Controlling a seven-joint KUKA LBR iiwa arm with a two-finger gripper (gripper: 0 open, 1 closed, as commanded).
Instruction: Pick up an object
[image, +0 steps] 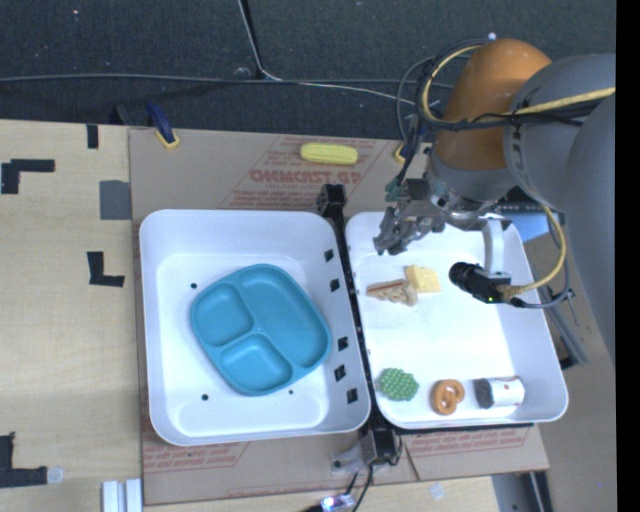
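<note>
A grey arm with an orange band reaches in from the right over the right bin (540, 345), its gripper (398, 232) hanging above the bin's upper left corner, near the divider between the two bins. The nearest candidates for a pick lie just below it: a pale yellow wedge (423, 279) touching a tan stick-shaped piece (388, 291), the pair close enough that a careless descent would likely shove one while catching the other. A sound pick here would probably mean centring over the wedge, turning the fingers so they straddle its narrow sides and clear the stick, and coming straight down before closing. Along the bin's lower edge, well apart from the gripper, sit a green ball (398, 384), an orange ring (447, 396) and a black-and-white cylinder (498, 391), each with free space around it and perhaps an easier target. The dark fingers point down and look slightly parted, with nothing visible between them and no object touching them; how wide they stand is hard to judge at this angle. The left bin (160, 300) holds a blue divided tray (260, 327).
</note>
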